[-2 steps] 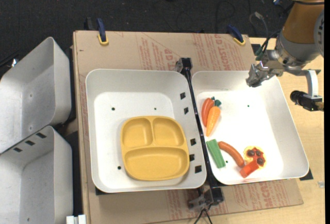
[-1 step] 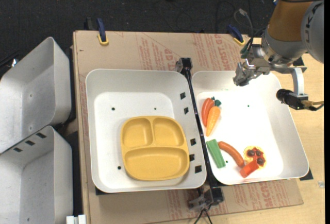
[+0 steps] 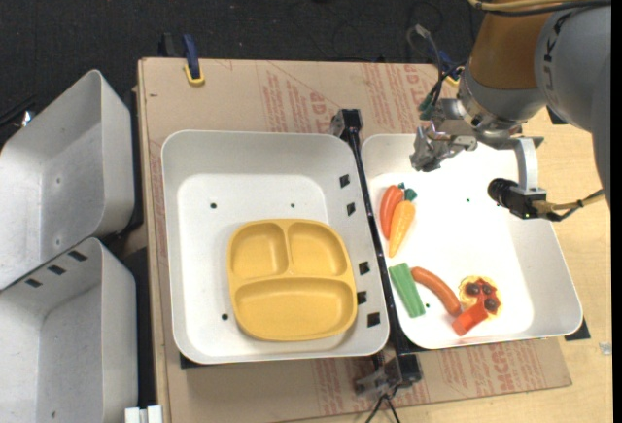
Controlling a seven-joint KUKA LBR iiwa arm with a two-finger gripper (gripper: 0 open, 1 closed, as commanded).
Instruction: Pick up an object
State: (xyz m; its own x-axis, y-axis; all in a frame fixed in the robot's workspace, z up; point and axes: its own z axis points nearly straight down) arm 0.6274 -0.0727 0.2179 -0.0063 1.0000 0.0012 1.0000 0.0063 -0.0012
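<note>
The right bin (image 3: 544,246) holds toy food. Two orange carrots (image 3: 396,214) lie by its left wall. A green stick (image 3: 406,290), a red-orange sausage (image 3: 435,286), a small red piece (image 3: 469,318) and a yellow pizza slice with dark toppings (image 3: 481,292) lie toward the front. My gripper (image 3: 428,156) hangs over the bin's back left corner, up and to the right of the carrots. Nothing shows between its fingers.
The left bin (image 3: 185,217) holds a yellow divided plate (image 3: 291,279). A black divider (image 3: 358,188) runs between the bins. The grey and orange arm (image 3: 530,22) comes in from the upper right. A black cable fitting (image 3: 510,194) hangs over the right bin.
</note>
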